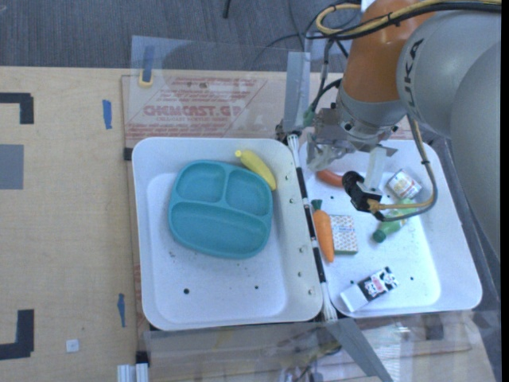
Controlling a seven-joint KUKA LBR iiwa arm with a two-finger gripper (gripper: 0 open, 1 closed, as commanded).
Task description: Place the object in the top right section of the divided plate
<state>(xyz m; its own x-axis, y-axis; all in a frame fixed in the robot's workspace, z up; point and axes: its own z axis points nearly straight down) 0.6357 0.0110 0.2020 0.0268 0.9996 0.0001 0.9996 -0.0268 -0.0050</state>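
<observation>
Grey and orange, the arm [429,62] fills the upper right, its gripper [343,151] low over the right bin [445,285]; whether it is open or closed cannot be told. Left bin [151,293] holds the teal divided plate [220,209], with a banana [257,167] at the plate's top right edge, long axis slanting down-right. Across the divider, a carrot [323,233] lies lengthwise (green end up), beside a patterned sponge [344,234], a small jar [402,185] and a black-and-white carton [370,287].
</observation>
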